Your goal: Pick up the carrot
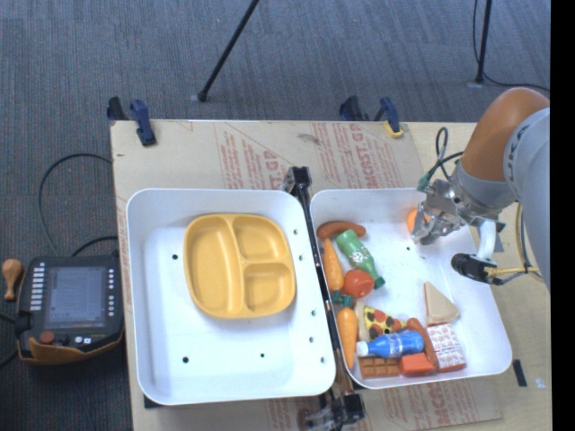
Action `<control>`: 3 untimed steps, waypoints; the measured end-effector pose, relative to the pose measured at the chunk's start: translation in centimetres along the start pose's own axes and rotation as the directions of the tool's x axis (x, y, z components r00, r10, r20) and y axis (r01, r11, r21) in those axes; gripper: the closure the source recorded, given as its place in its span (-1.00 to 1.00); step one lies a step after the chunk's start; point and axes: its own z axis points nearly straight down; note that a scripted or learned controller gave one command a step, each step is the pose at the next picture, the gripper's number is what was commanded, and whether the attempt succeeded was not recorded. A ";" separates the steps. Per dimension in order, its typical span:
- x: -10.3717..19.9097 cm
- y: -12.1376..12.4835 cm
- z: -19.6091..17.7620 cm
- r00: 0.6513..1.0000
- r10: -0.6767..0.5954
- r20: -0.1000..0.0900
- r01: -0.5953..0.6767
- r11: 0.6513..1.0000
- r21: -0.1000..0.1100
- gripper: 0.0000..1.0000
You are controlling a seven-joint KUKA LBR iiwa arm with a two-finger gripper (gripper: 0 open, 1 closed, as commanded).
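Observation:
The carrot (347,335) is orange and tapered. It lies lengthwise against the left wall of the right bin (395,203), near the front, just below a red tomato (357,283). My gripper (433,224) hangs low over the far right part of the same bin, well away from the carrot. A small orange object (412,220) sits right against the gripper's left side; whether it is held cannot be made out.
The right bin also holds a second long orange piece (331,263), a sausage (340,230), a green bottle (358,251), a blue bottle (392,344), a pizza slice (380,319), a sandwich wedge (440,304) and a wafer (446,347). A yellow divided plate (240,265) lies in the left bin (162,330).

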 end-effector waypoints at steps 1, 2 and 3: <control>0.1 0.0 0.0 1.000 0.000 -0.001 0.000 1.000 0.000 -1.00; -0.3 0.0 1.0 0.942 -0.337 0.003 0.337 0.942 -0.002 -1.00; -0.4 0.1 -0.1 0.942 -0.335 0.003 0.335 0.942 -0.003 1.00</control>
